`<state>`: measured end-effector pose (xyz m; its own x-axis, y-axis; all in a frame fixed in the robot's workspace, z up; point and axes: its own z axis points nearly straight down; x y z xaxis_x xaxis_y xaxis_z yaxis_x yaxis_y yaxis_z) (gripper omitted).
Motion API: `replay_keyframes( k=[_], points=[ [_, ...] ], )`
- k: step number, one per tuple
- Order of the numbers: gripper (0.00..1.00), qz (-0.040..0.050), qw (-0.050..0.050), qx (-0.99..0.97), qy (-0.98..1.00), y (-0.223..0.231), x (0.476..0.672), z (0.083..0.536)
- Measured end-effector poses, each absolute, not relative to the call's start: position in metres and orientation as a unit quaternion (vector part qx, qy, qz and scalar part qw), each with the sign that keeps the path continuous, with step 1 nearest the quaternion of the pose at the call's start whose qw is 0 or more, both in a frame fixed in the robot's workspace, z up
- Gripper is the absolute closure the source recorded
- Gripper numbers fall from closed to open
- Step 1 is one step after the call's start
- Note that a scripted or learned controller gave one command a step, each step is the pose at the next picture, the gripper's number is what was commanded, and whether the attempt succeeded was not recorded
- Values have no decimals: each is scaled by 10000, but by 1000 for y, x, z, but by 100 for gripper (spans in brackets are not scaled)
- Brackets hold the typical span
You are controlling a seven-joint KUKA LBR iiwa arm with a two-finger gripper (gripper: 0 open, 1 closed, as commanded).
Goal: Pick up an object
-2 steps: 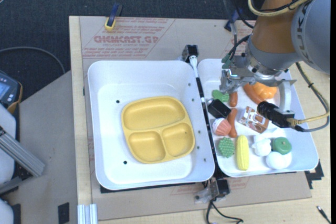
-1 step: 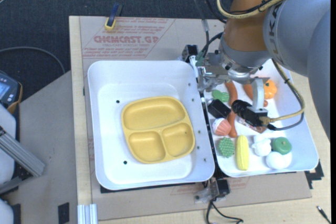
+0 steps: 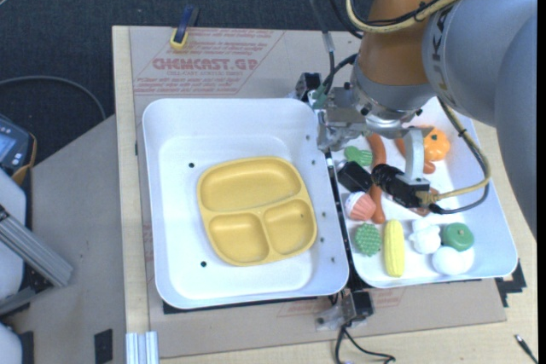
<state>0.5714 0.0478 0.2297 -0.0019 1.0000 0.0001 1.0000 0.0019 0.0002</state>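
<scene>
- Two shallow white plastic bins: left bin (image 3: 166, 141), right bin (image 3: 499, 247).
- One smooth yellow three-compartment tray (image 3: 256, 207) lies in the left bin.
- In the right bin I count one ribbed corn cob (image 3: 394, 247) at 6 o'clock, one bumpy green piece (image 3: 368, 239) beside it, one orange fruit (image 3: 436, 145) at 1.
- Gripper (image 3: 334, 135) is at the right bin's 10 o'clock edge; can't tell if spread or pressed together.

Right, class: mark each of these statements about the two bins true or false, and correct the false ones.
1. The yellow tray lies in the left bin. True.
2. The corn cob lies on the yellow tray. False: it lies in the right bin.
3. The arm reaches over the right bin. True.
4. The yellow tray has five compartments. False: it has three.
</scene>
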Motion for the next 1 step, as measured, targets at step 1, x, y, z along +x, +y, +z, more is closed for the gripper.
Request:
replay_keyframes(
  k=[1],
  points=[
    [100,2,9,7069,7073,48,572,230]
  ],
)
